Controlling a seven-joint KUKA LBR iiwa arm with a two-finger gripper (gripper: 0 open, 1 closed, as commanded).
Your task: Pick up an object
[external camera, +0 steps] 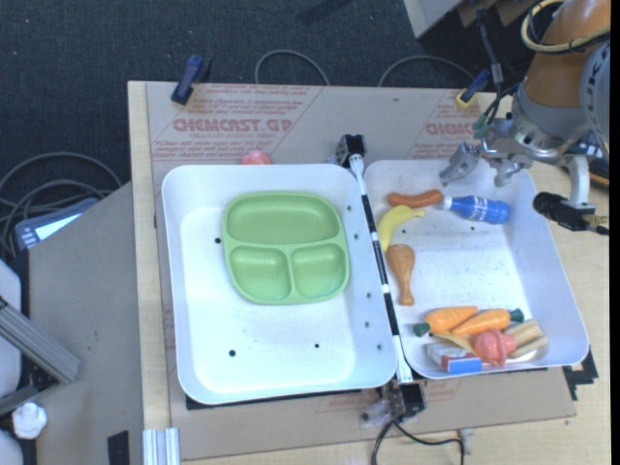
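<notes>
Two white bins (194, 356) on cardboard-topped bench (291, 114), dark carpet (97, 27), jaws (484, 163) open, empty.

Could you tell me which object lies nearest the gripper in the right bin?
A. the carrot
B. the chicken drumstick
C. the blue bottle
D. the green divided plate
C: the blue bottle lies at the far end of the right bin, just below the gripper, while the carrot and the chicken drumstick sit farther off and the green divided plate is in the left bin.
</notes>
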